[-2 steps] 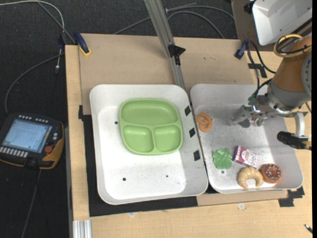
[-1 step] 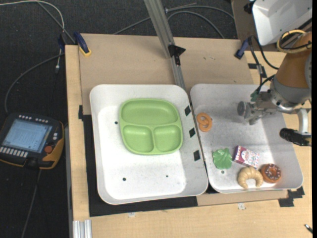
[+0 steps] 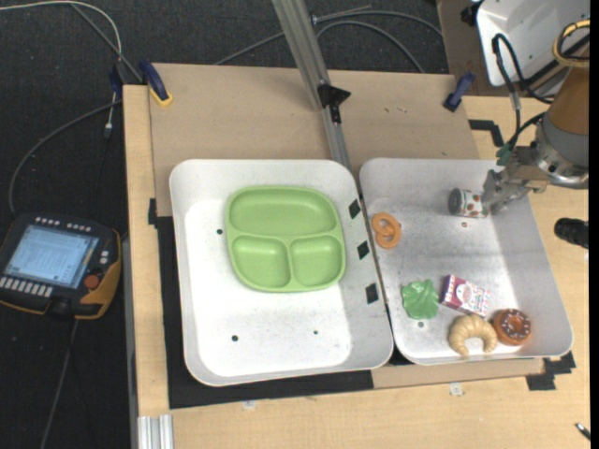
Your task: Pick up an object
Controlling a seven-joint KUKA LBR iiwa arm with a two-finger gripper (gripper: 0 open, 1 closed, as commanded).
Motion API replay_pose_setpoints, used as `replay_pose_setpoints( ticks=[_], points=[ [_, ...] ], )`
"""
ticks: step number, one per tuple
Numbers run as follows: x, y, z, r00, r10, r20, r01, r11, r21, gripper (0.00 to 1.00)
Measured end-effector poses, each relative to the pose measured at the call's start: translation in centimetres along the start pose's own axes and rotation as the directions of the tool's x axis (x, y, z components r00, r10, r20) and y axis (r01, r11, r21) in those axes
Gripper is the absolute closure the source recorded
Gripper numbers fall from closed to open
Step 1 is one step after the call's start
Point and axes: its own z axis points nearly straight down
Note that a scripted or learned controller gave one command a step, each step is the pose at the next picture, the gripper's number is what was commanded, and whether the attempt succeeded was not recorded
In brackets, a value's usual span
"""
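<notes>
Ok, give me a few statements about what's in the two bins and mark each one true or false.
1. The green divided plate lies in the left bin. True.
2. The croissant sits on the green plate. False: it lies in the right bin, beside the chocolate donut.
3. The gripper is over the right bin, next to a small can. True.
4. The orange ring lies in the left bin. False: it lies at the right bin's left edge.
</notes>
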Motion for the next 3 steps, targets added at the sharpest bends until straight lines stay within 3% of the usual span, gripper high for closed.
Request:
replay_pose_setpoints(
  ticks=[2, 3],
  points=[
    [-0.2, -0.2, -9.0, 1.000, 0.000, -0.001, 0.000, 1.000, 0.001, 1.00],
    [6.0, -0.9, -8.5, 1.000, -0.004, -0.005, 0.004, 1.000, 0.009, 1.00]
  ],
)
